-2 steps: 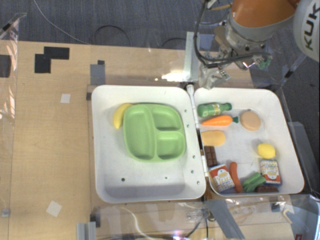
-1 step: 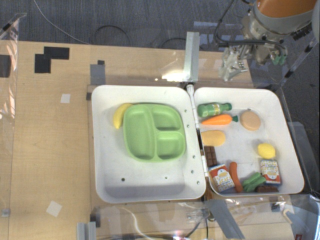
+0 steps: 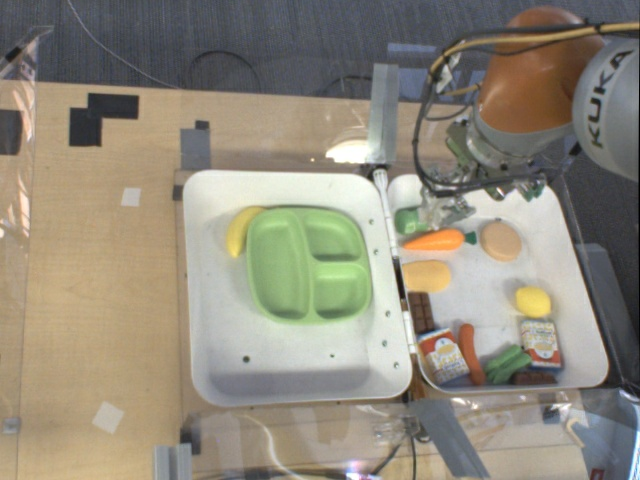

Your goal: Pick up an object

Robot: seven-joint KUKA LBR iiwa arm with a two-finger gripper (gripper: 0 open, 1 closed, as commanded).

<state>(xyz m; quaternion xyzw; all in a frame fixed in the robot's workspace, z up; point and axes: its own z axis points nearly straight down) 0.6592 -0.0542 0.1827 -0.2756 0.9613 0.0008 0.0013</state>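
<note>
The end effector (image 3: 447, 206) hangs low over the far left corner of the right bin (image 3: 570, 233), under the orange wrist band, and its tip is too small and cluttered with cables to tell how far open it is or whether it has hold of anything. Right beneath it lies a toy carrot (image 3: 434, 239), lengthwise across the bin, with a small green piece (image 3: 408, 221) at its far left end; from the arm's position, the carrot looks like the likeliest target for the pick, though this is only a judgement. Just beside the carrot's right tip sits a tan round piece (image 3: 501, 240), and just on the near side of the carrot a pale yellow bun-like piece (image 3: 428, 275). Further toward the near edge are a lemon (image 3: 533, 301), a small printed carton (image 3: 540, 340), a second carton (image 3: 444, 356), a sausage (image 3: 471, 352) and a dark brown bar (image 3: 420, 312), loosely scattered so that each can be approached from above. The left bin (image 3: 210, 298) holds a green divided plate (image 3: 306, 264) with a banana (image 3: 238, 231) tucked against its far left rim. Both bins rest side by side on the bench (image 3: 90, 298).
</note>
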